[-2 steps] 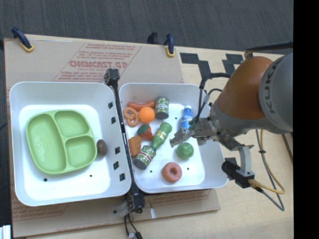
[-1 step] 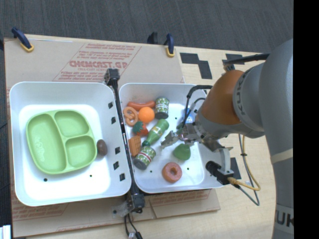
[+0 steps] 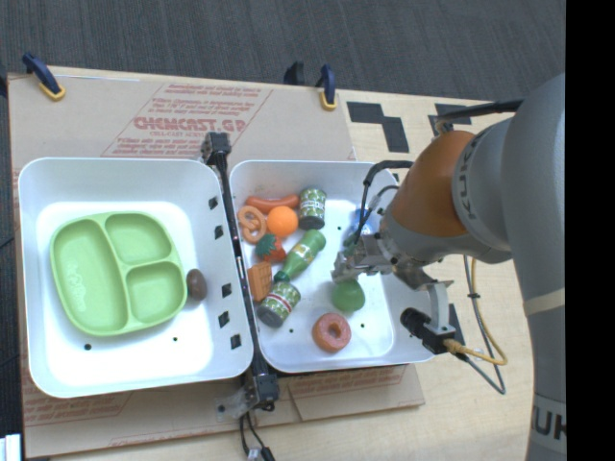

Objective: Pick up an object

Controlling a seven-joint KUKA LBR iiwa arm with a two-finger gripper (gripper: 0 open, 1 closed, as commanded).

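- Gripper [image 3: 348, 269] low in the right white bin [image 3: 384, 339], directly above a round green fruit-shaped toy [image 3: 348, 297].
- Fingers: opening cannot be judged (wrist obscures them).
- Pink frosted doughnut toy [image 3: 332, 332] lies nearer.

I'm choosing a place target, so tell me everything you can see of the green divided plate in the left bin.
The green divided plate is light lime green, smooth and matte like plastic, with rounded corners. Raised ridges split it into three compartments: one long one on its left side and two smaller ones on the right. All three look empty. It lies flat, turned slightly askew, left of centre on the floor of the left bin. A small brown rounded object sits at its right edge, apparently touching it.
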